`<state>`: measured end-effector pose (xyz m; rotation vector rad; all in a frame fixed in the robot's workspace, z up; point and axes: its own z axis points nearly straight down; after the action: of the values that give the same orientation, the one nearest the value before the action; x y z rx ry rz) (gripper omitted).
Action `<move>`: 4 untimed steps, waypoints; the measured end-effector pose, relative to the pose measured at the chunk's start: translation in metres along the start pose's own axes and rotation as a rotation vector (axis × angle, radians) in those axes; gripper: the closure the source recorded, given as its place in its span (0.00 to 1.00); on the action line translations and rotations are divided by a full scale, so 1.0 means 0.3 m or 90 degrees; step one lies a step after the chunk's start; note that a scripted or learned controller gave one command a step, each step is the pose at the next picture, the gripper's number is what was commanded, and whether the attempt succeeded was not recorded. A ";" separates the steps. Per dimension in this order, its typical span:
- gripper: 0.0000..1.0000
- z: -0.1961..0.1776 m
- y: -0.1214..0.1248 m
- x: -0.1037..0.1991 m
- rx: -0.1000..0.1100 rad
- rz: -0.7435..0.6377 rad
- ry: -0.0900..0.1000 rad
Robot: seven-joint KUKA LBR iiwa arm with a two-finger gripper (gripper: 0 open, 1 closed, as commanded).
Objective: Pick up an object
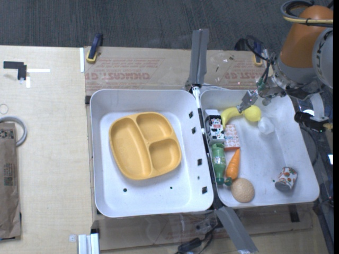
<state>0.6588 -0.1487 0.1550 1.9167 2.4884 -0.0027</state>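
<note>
Yellow banana lies in right bin, lemon touching. Gripper poised just above; grip state cannot be told. Slip risked: curved skin, crowded neighbours.

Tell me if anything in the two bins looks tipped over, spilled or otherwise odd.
Nothing looks spilled or broken. The small printed cup in the right bin lies tipped on its side near the front right corner. The green bottle also lies flat along the bin's left wall, beside the carrot. The yellow divided plate sits level in the left bin.
</note>
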 end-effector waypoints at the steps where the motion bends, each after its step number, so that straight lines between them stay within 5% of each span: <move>1: 0.00 0.000 0.000 0.000 0.000 0.000 0.000; 2: 0.00 -0.070 -0.002 0.039 -0.002 -0.092 -0.001; 3: 0.00 -0.070 -0.002 0.039 -0.002 -0.092 -0.001; 4: 0.00 -0.227 0.002 0.162 -0.002 -0.184 -0.001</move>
<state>0.6470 -0.1014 0.2230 1.5366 2.7360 0.0003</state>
